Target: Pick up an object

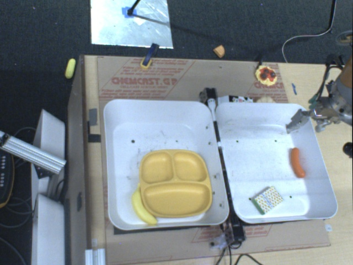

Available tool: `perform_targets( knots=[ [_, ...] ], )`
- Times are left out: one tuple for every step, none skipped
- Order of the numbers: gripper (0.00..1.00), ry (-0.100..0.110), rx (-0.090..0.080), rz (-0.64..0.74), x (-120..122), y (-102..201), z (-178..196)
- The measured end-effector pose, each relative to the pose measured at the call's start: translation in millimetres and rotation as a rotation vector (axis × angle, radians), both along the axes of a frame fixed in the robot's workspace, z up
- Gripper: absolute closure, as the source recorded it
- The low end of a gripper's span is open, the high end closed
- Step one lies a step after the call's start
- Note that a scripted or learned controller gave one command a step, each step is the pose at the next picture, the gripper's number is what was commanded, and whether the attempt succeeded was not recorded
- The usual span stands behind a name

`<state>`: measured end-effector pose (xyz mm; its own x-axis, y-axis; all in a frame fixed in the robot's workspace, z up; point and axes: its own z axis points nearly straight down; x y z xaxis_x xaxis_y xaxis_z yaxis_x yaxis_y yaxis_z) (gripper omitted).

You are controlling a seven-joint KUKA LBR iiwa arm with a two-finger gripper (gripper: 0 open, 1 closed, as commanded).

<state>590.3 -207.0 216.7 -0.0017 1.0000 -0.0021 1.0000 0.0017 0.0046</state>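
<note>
Two bins are sitting side by side on the bench (182, 73). In the left bin (118, 126), a divided plate (175, 182) is lying toward 6 o'clock, with a banana (142, 208) touching its edge at 7 o'clock. In the right bin (265, 128), a sausage (298, 162) is lying at 3 o'clock and a small packet (268, 199) at 6 o'clock, well apart.

You've got dark carpet floor (44, 15) at 10–12 o'clock, shiny metal sheet (131, 15) on it, brown cardboard-topped table (165, 76) center.
</note>
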Motion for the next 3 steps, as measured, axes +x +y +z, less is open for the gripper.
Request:
perform_targets(
  knots=[
    [0.0, 0.002, 0.001, 0.0, -0.3, 0.3, -0.8],
    [0.0, 0.002, 0.001, 0.0, -0.4, 0.3, -0.8],
    [0.0, 0.002, 0.001, 0.0, -0.4, 0.3, -0.8]
  ],
)
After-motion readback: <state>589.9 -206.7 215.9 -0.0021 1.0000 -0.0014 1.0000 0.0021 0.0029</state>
